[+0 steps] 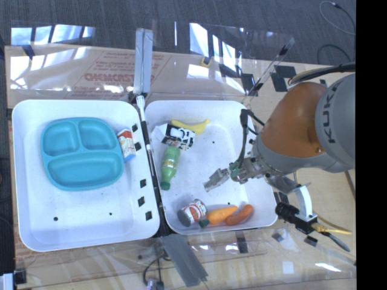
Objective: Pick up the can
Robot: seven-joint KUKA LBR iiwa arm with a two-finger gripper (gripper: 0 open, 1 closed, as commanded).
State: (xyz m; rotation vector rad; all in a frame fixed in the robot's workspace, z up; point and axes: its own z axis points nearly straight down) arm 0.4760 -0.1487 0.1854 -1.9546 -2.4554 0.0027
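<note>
Claw (219,178) hung low over the middle of the right bin (208,107), arm reaching in from the bin's right edge. Fingers looked parted and released, nothing between them, though the tips were small and a little blurred.

Can (192,212) lay on its side near the right bin's front edge, left of centre. It sat toward the front and slightly left of the claw, near but clearly apart. Its long axis seemed to run roughly left to right along the front wall, red-and-white label showing; exact tilt hard to read.

Crowding at the can: a carrot (219,215) lay just beside its right end, possibly touching, and a sausage (240,214) lay just past the carrot toward the front right corner. The front wall stood close behind all three, so little room on that side. The can's side toward the bin centre looked open.

Further off: a green bottle (169,165) lay along the left wall, a banana (189,126) and a black-and-white packet (178,139) near the back. Bare floor lay between claw and can.

Left bin (24,180) held a blue tray (82,151) and a small carton (126,144) by the divider, well away from the work.

Judgement: the coming move called for a short shift toward the front-left, then a descent from the open centre side, fingers set across the can's short width to keep clear of carrot and wall.
</note>
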